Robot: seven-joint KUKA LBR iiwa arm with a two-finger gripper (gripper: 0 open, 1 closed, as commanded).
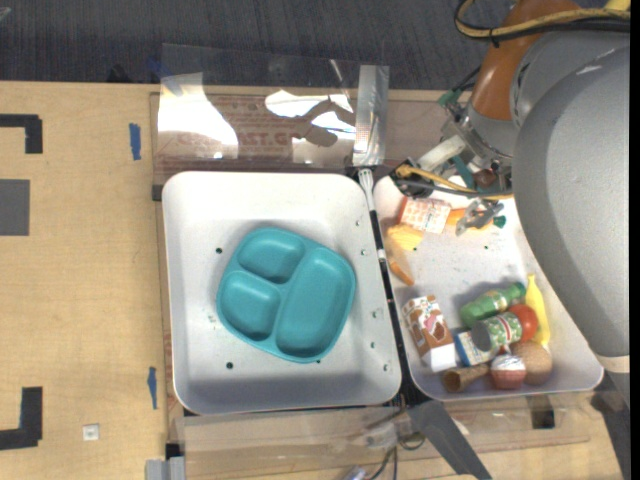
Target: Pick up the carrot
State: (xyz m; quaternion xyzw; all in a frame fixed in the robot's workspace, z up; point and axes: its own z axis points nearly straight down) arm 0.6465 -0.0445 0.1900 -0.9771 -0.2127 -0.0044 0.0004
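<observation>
Right bin (560,373) half under grey arm (580,168); gripper (480,213) blurred, state unclear; carrot (400,265) partly visible.

Glossy teal plastic tray (287,293); matt white bins (190,228).

A teal three-compartment plastic plate (287,293) lies in the left shallow white bin (190,208); a green bottle (491,303) lies in the right white bin (575,368).

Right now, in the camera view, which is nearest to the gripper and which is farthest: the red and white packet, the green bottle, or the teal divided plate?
From the gripper, at the right bin's far end:
1. Red and white packet, just beside it in the right bin.
2. Green bottle, nearer the camera in the right bin.
3. Teal divided plate, in the left bin.
</observation>
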